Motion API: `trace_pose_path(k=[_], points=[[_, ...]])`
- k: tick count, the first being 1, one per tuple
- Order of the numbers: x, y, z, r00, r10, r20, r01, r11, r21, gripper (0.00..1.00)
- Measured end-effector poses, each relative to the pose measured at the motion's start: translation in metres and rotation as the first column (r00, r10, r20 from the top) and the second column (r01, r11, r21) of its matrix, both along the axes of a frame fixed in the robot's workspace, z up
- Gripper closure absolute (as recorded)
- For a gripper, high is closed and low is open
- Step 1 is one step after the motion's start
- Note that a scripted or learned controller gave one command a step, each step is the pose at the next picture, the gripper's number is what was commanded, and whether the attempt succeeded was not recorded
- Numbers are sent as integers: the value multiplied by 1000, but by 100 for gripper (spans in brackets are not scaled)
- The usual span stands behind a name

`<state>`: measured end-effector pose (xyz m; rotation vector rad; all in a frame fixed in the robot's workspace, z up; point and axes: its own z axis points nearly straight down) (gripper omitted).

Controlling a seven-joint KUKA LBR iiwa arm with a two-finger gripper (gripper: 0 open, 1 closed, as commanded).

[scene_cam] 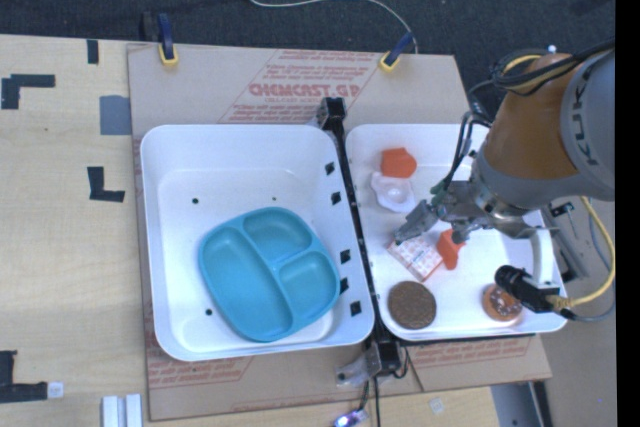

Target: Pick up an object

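my gripper hangs spread over the packet in the right bin (orange carrot beside it); i'd descend straight and centred before closing.

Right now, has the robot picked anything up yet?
Not yet. The gripper is down in the right bin, just above the red-and-white packet, but nothing shows between its fingers. Left to do: grab and lift something. The orange cup and brown disc lie untouched.
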<state>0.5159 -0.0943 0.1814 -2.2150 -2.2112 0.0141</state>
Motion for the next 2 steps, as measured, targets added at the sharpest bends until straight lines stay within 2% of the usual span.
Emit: trace_pose_path(k=[1, 2], points=[[3, 0, 6, 1000, 3, 13, -3, 1000, -2, 0], [-1, 0, -38, 1000, 2, 7, -2, 1000, -1, 0]])
